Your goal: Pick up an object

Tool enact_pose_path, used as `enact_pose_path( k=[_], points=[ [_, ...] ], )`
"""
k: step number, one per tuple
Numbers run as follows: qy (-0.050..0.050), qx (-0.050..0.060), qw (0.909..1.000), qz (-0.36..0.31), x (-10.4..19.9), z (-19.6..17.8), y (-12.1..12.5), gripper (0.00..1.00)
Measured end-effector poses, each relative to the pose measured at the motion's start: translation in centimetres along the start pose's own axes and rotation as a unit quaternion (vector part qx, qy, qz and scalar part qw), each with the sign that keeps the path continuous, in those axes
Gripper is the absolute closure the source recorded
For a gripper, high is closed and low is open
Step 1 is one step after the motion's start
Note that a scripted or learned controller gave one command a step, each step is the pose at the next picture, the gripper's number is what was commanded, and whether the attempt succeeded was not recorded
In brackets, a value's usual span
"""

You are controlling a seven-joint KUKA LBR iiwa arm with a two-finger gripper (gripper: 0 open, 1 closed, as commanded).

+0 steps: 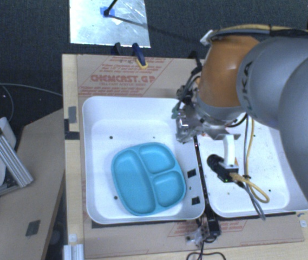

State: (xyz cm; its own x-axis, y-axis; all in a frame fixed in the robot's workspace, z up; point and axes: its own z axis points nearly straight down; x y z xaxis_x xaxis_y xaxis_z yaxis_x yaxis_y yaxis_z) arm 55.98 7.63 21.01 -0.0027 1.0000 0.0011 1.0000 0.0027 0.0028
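Camera view: slanted look down on the counter (69,80).
Surface: brown cardboard sheet (126,77) with red print, two white bins on it side by side.
Left bin (89,145): blue divided plate (143,183) lies flat, near the right wall.
Right bin (275,169): grey arm (283,75) looms over it.
End effector (183,124): over the seam between the bins, just beyond the plate; grip state cannot be told.
Room: dark carpet (18,37); silver sheet (105,20) beyond the counter; aluminium rail (5,156) at left.
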Motion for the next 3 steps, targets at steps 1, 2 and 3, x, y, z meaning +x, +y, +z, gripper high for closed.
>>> enact_pose_path(
  k=[1,2,3],
  points=[
    [0.0,0.003,1.0,-0.002,4.4,8.5,1.9,1.0],
    [0.0,-0.002,1.0,-0.001,4.1,12.7,8.5,1.0],
    [-0.001,-0.002,1.0,0.0,6.2,12.4,1.9,1.0]
  ],
)
